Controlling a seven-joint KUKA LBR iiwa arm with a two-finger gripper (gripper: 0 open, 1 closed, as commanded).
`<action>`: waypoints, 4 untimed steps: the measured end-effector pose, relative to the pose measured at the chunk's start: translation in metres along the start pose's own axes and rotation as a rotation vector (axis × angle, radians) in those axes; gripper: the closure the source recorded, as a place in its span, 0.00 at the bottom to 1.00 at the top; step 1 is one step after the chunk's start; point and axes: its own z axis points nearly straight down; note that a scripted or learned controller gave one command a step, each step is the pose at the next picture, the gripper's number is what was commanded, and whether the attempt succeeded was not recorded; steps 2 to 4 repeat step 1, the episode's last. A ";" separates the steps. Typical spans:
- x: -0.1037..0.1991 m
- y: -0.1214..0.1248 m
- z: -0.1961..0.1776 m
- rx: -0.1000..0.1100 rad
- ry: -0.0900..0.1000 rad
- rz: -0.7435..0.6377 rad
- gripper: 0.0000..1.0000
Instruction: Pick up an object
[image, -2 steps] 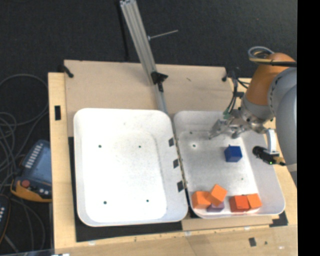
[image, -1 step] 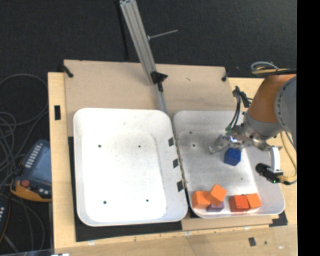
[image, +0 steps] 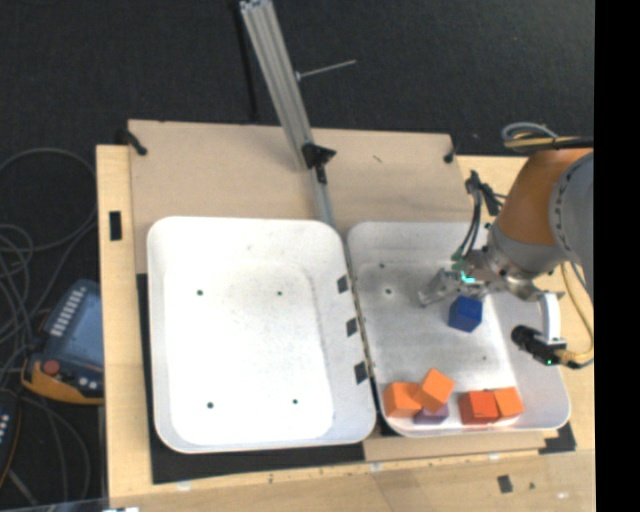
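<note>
The gripper (image: 447, 288) hovers in the right bin (image: 400, 250); I cannot tell its state. A blue cube (image: 465, 314) sits at its 5 o'clock.

- The left bin (image: 250, 330) looks like white plastic, smooth, slightly speckled with grey scuffs.
- The right bin (image: 400, 260), beside the left bin, has the same white plastic look with a soft sheen.
- The bench (image: 240, 165) under the left bin looks like matt pale board, wood or fibreboard.
- The rail (image: 283, 85) rising behind the left bin is ribbed, dull grey metal.
- The blue block (image: 465, 314) in the right bin looks matt.
- The orange blocks (image: 420, 392) look matt, foam-like.
- The floor (image: 60, 70) behind the left bin is dark and rough, like carpet.
</note>
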 end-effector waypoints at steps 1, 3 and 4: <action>0.023 -0.002 -0.010 0.000 0.001 -0.003 0.00; 0.023 -0.002 -0.010 0.000 0.001 -0.003 0.00; 0.023 -0.002 -0.010 0.000 0.001 -0.003 0.00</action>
